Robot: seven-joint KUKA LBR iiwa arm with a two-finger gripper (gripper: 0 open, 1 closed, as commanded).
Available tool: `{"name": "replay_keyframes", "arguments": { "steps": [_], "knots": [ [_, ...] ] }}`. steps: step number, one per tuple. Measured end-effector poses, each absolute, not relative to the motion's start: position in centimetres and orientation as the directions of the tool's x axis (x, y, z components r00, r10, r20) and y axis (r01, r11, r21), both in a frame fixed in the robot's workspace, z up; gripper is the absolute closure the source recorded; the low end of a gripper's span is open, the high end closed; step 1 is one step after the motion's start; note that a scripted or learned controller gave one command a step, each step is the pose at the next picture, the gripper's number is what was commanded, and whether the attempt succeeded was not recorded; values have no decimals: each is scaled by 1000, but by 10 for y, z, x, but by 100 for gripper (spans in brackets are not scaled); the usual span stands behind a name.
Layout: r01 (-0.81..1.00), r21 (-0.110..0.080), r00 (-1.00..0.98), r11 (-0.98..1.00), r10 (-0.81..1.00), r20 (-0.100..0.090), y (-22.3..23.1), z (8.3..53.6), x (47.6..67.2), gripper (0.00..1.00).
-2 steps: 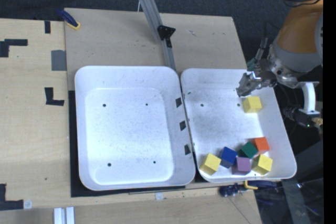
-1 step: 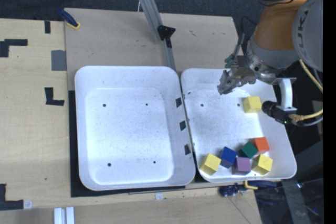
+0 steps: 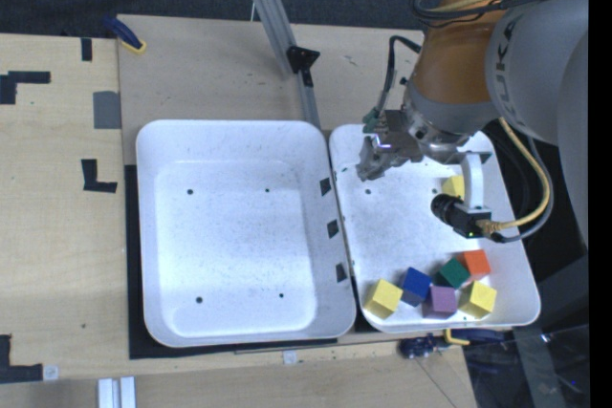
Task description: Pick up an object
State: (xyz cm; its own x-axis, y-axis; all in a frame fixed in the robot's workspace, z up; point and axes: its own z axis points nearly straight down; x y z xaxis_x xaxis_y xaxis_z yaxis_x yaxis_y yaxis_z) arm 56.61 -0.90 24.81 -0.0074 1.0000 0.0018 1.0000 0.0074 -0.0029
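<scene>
Item logged: I saw the gripper point(image 3: 375, 163) low over the right bin's point(image 3: 402, 215) far end; jaws' state I could not tell. Six blocks clustered at near end: yellow block point(image 3: 384, 298), blue block point(image 3: 416, 285), purple block point(image 3: 442, 300), green block point(image 3: 453, 273), orange block point(image 3: 475, 262), second yellow block point(image 3: 482, 298).

six small blocks, clustered at the near end of the right bin point(image 3: 382, 234), all resting on its floor. yellow block point(image 3: 384, 298), leftmost, slightly apart. blue block point(image 3: 416, 286) just beside it, touching the purple block point(image 3: 443, 300). green block point(image 3: 453, 273) behind the purple one, against the orange block point(image 3: 475, 262). second yellow block point(image 3: 482, 298) at the right, near the bin's rim.
</scene>
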Motion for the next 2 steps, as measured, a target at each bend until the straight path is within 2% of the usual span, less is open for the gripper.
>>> {"name": "replay_keyframes", "arguments": {
  "steps": [2],
  "knots": [
    [1000,-2,-7,7,1000,0,89,244,566,100]
  ]
}}
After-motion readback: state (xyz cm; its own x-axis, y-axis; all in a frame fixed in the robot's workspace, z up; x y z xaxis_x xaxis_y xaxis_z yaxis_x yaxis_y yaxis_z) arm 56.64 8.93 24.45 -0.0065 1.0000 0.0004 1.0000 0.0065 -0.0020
